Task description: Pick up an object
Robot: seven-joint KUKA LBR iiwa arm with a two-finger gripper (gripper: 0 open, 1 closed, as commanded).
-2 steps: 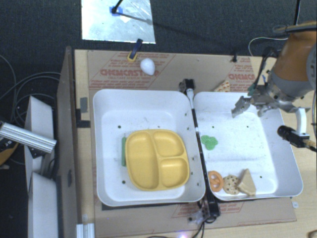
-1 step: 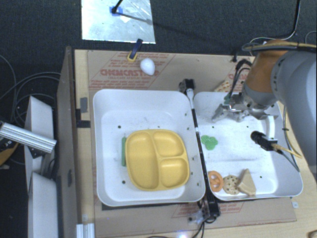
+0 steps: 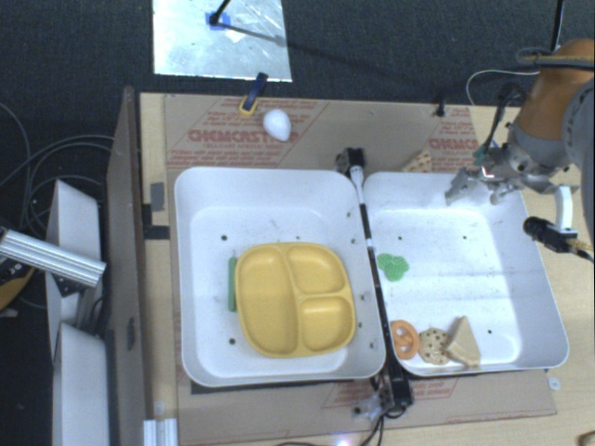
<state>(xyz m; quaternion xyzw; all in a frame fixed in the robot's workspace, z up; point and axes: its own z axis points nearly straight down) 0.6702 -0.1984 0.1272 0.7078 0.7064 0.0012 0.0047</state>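
The gripper (image 3: 483, 186) is hovering open and empty over the far right corner of the right bin (image 3: 521, 277) — nothing is picked yet. The green piece (image 3: 394, 268) (nearest candidate) is lying by that bin's left wall — grasping remains.

Even bright overhead light, soft shadows, mild glare on white bins (image 3: 279, 189), slightly grainy.

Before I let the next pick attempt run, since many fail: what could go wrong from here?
1. The pretzel, cookie and wedge-shaped piece crowd the right bin's near corner; the wall may block a clean grasp.
2. The green piece lies flat beside the divider, so it may slip.
3. The gripper hovers at the far rim, away from every item.
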